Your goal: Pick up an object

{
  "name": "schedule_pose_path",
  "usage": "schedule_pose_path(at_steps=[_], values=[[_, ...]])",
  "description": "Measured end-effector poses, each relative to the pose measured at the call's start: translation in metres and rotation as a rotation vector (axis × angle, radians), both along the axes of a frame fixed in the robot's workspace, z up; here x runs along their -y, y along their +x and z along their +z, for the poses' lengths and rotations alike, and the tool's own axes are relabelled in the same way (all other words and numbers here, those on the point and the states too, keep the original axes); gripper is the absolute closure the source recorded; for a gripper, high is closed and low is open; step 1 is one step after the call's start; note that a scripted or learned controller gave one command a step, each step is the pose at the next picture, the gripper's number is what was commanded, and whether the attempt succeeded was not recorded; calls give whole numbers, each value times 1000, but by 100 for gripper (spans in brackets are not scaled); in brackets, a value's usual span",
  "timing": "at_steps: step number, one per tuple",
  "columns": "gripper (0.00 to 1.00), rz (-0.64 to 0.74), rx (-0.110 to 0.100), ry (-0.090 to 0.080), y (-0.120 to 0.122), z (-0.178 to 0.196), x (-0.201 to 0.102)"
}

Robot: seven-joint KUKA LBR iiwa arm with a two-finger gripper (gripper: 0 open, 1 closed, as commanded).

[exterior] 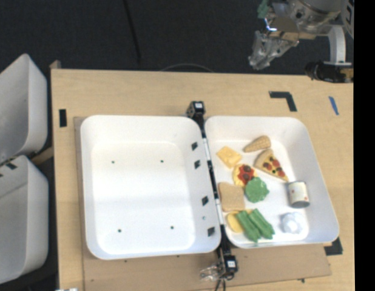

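Pincer (264, 54) parked up at 1 o'clock, can't tell its state. I'd drop straight onto the lone can (297, 193) at 4 o'clock, away from the pile.

We found the left bin (139, 187) offering open floor from wall to wall. In the right bin (309, 138) the clutter ran from its centre towards six o'clock: cracker (229, 156), pizza slice (270, 163), green leaf (256, 190), toast (232, 197), green beans (255, 224) and can (297, 193). Bare floor remained along its twelve o'clock wall and its three o'clock edge.
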State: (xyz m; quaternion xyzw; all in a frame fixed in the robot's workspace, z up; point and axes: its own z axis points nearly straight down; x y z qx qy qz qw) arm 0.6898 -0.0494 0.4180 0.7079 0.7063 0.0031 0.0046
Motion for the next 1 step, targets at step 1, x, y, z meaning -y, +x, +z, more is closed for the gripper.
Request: schedule_pose_path(at_steps=[1], values=[[100, 5, 8, -1, -1, 128, 11]])
